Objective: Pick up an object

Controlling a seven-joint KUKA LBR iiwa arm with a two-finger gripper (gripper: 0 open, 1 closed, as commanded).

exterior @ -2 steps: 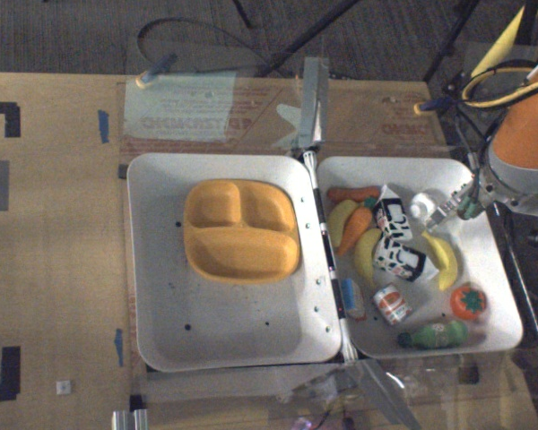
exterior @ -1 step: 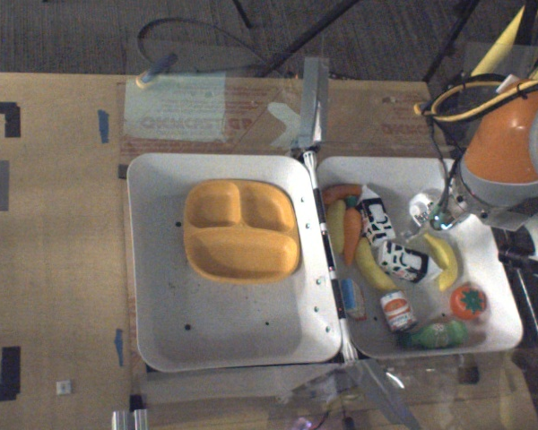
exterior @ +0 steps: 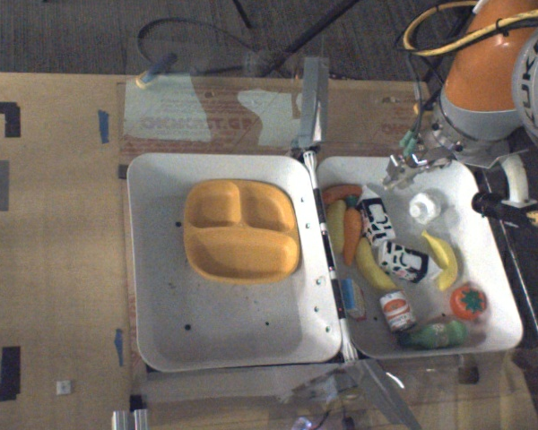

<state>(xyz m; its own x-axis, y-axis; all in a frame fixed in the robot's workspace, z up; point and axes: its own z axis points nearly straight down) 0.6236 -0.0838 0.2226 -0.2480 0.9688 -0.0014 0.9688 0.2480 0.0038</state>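
Two white bins [exterior: 152, 267] being borne by cardboard-topped bench [exterior: 54, 267]; orange divided plate [exterior: 241, 229] lying in left bin; gripper [exterior: 405, 164] perhaps hovering over right bin's far edge, finger gap unreadable.

So the bench [exterior: 54, 267] is a flat tan wood-looking top with black square outlines near its left edge and a few bits of blue tape [exterior: 103, 125]. Two shallow white plastic bins sit right on it, side by side and touching: the left bin [exterior: 152, 330] and the right bin [exterior: 502, 325]. A clear plastic sheet [exterior: 215, 115] lies flat behind them.
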